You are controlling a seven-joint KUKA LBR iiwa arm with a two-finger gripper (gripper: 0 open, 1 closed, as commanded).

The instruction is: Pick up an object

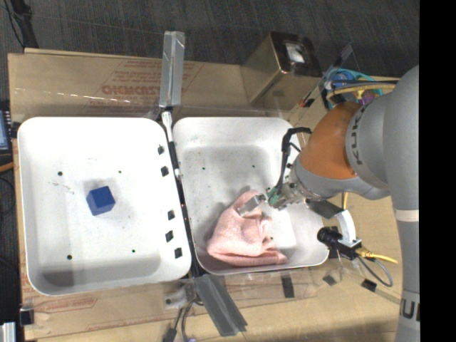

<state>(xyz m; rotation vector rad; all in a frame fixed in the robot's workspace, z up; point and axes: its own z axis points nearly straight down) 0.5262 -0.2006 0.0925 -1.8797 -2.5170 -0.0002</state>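
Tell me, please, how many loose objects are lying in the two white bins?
2. A blue cube sits in the left bin; a pink cloth lies in the right bin, at the tool. The arm could hide more.

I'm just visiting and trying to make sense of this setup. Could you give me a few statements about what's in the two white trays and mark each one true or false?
1. A blue cube lies in the left bin. True.
2. The pink cloth lies in the left bin too. False: it lies in the right bin.
3. The gripper is over the right bin, at the cloth's upper edge. True.
4. The blue cube sits on top of the cloth. False: they are apart, in separate bins.
5. The arm reaches in from the left of the view. False: it comes from the right.
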